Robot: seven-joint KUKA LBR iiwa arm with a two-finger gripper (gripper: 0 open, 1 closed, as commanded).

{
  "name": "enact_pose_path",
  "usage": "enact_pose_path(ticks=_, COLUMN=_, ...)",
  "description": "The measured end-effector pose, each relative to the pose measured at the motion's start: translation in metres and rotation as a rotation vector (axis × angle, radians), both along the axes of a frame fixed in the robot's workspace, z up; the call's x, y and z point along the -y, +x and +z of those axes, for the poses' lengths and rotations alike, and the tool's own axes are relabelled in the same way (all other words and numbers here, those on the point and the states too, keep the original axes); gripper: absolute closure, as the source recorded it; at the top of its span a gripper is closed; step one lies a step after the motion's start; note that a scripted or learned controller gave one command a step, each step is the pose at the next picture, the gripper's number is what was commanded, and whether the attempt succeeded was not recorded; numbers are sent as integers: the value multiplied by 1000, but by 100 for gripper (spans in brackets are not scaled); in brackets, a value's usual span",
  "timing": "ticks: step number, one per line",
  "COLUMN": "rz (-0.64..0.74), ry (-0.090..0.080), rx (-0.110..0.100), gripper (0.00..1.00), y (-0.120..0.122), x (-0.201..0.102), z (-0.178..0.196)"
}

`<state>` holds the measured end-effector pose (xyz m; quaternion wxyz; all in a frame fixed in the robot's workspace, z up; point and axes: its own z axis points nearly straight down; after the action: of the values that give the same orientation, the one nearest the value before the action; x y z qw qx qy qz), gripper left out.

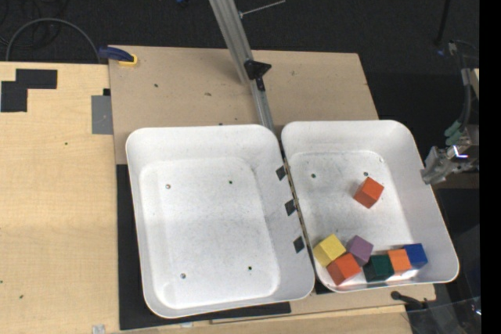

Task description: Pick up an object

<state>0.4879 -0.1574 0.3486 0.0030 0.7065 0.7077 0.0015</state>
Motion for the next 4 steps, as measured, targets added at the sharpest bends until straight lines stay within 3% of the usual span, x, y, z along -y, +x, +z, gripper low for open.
enact_pose_path(ticks=1, rz=5, ry=2, rx=-1, gripper=100, y=43, x=-56, z=50)
enact_pose_path(ticks=2, rz=9, ry=1, rx=-10, gripper=100, y=41, x=-54, z=57)
enact_pose_path(ticks=3, rz=-2, ry=-1, rx=0, gripper=100, y=70, x=-21, z=141)
enact_pose_path(ticks=4, rz=9, ry=2, rx=-10, gripper=100, y=70, x=-24, z=147)
